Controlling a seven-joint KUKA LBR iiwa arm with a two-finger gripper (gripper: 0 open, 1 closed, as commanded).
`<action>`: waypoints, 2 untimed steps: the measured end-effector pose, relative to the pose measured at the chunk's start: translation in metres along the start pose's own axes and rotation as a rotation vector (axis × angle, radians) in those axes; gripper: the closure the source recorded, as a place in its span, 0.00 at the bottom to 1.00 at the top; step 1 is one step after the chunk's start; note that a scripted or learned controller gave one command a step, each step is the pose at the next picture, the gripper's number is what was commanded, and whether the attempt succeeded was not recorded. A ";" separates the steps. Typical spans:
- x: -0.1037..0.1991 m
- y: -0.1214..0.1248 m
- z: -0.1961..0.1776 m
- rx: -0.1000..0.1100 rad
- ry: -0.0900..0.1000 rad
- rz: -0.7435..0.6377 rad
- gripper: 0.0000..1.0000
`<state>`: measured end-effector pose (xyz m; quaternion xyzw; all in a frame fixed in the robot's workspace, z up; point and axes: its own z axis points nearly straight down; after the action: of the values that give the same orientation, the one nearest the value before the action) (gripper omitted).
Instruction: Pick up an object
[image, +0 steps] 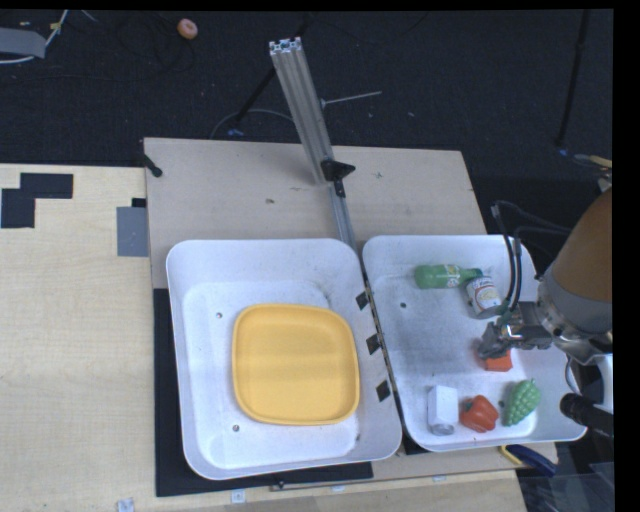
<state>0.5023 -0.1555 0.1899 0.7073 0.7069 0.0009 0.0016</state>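
The right bin (420, 330) holds a green bottle (446, 275) lying on its side near the back, with a small white-and-red can (485, 294) next to it. Along the front lie a white block (442, 409), a red pepper-like toy (481, 412) and a green bumpy toy (521, 400). My gripper (494, 345) reaches in from the right and is down over an orange-red object (498, 362), whose lower part shows beneath the gripper. Whether that object is held cannot be told.
The left bin (200, 290) carries a yellow square plate (296, 363). A slanted aluminium bar (310, 110) stands behind the bins. The arm's grey body with its orange band (585, 265) hangs over the right bin's right edge.
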 end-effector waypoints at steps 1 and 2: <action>0.005 0.003 -0.061 -0.002 0.000 -0.001 1.00; 0.005 0.003 -0.074 0.003 0.001 0.000 1.00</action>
<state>0.5050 -0.1506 0.2638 0.7073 0.7069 0.0001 0.0003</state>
